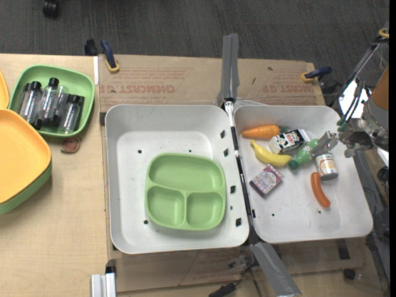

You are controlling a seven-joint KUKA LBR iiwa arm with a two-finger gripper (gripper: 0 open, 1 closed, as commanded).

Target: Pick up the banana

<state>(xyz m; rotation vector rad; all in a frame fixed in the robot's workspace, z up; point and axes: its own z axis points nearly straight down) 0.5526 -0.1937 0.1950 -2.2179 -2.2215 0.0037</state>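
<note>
Not yet picked up: banana (270, 154) lying loose in the right bin (297, 224), just below the carrot (260, 130) and touching the green bottle (306, 154). Whole grasp left to do. Jaws (342, 142) near the bin's right rim, opening impossible to tell, nothing seen held. Banana well to the left of the jaws, beyond the bottle and small can (326, 165).

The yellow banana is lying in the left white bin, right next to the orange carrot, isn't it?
Not quite. The curved yellow banana lies in the right white bin, not the left one. It is indeed just below the orange carrot. The left white bin holds a green divided plastic tray instead. The camera view shows this.
</note>
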